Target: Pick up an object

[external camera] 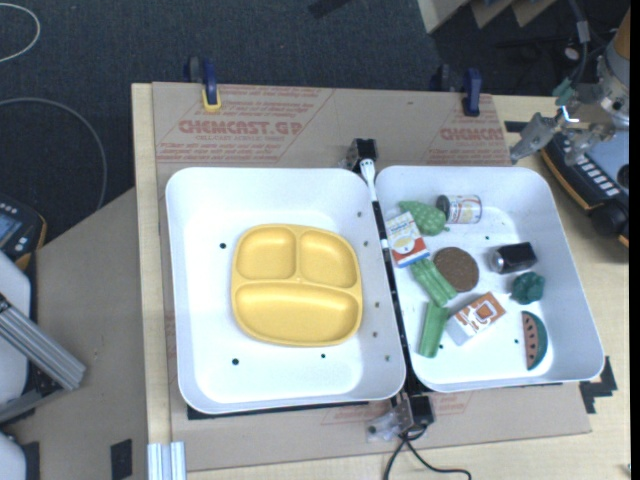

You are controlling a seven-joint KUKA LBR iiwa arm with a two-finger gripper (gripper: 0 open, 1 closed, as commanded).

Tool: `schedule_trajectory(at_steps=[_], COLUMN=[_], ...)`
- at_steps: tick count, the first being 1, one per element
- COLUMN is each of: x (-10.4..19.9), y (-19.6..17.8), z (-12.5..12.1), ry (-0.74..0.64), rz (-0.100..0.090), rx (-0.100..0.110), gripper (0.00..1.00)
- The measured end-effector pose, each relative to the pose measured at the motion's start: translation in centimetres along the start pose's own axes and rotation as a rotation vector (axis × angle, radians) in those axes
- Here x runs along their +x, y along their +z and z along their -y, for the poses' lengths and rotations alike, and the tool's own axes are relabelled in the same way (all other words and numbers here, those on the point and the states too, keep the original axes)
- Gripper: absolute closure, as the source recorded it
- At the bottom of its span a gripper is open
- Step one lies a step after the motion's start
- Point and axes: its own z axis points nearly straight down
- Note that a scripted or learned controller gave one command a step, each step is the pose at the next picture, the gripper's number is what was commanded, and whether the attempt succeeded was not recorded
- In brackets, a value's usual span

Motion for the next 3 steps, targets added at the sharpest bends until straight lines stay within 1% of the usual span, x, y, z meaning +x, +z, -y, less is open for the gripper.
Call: schedule_trajectory(at_steps=[1, 2, 3], x=[3.9, 6.3, 11.1], y=[16.2, 6.4, 17.2], z=[4.2, 10.9, 13.8], ry=[0.000, 0.001, -0.001], rz=[-0.006, -0.001, -0.003], rx=[0.015, -0.003, 0.004], gripper=[0.00, 0.00, 0.00])
